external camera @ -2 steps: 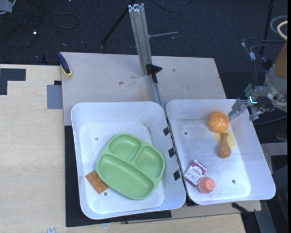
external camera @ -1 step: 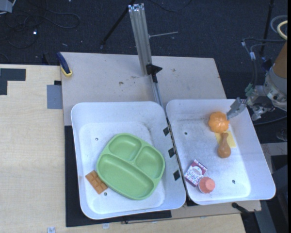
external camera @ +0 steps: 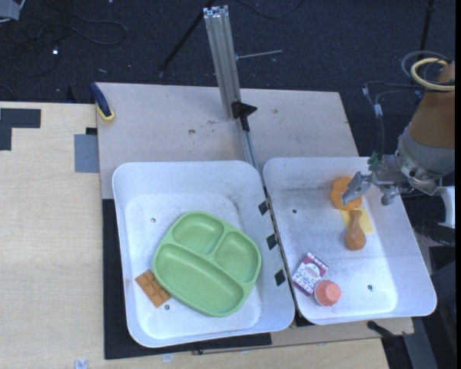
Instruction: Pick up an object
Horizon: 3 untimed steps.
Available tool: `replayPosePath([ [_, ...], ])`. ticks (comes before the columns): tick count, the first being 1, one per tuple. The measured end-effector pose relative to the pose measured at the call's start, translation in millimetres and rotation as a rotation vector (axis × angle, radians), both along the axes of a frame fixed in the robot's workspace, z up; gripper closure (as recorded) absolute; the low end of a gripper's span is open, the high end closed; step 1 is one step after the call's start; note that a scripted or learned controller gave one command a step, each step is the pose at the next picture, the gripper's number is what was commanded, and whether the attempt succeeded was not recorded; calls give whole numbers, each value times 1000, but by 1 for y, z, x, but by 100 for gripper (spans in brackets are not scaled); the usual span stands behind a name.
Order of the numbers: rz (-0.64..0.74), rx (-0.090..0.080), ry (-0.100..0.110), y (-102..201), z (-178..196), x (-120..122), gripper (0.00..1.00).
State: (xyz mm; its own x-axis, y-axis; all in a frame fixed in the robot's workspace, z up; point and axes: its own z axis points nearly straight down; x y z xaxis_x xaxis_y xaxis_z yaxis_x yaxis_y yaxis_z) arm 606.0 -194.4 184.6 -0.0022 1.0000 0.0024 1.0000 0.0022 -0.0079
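So the worktop (external camera: 307, 121) carries two white bins side by side. The left bin (external camera: 131, 206) has a green divided plate (external camera: 207, 264) lying flat in the middle, with a small brown waffle-looking piece (external camera: 152, 288) tucked just beside its lower-left edge. The right bin (external camera: 399, 283) is where the loose stuff is scattered: an orange object (external camera: 339, 193) near the top, a yellow piece (external camera: 363, 220) with a brown pear-shaped thing (external camera: 355, 235) lying over it, and down near the front a small red-and-white carton (external camera: 309, 272) touching an orange-red round thing (external camera: 327, 293). They look just dumped there as pick candidates, nothing arranged.

The arm reaches in from the right edge, wrist bent so the gripper (external camera: 371, 190) hangs over the upper part of the right bin, right next to the orange object. The fingers (external camera: 355, 188) look spread apart to me, with nothing between them, though it's a bit small to be sure. My guess is it's lining up on the orange object, since that's the closest thing, and the grab itself isn't done yet.
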Motion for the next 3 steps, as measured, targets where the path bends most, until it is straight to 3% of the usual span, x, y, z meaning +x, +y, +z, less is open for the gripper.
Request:
replayPosePath([
  [1, 3, 0, 0, 5, -62, 5, 0],
  [2, 0, -2, -8, 5, -93, 7, 0],
  [3, 1, -3, -14, 5, -82, 8, 100],
])
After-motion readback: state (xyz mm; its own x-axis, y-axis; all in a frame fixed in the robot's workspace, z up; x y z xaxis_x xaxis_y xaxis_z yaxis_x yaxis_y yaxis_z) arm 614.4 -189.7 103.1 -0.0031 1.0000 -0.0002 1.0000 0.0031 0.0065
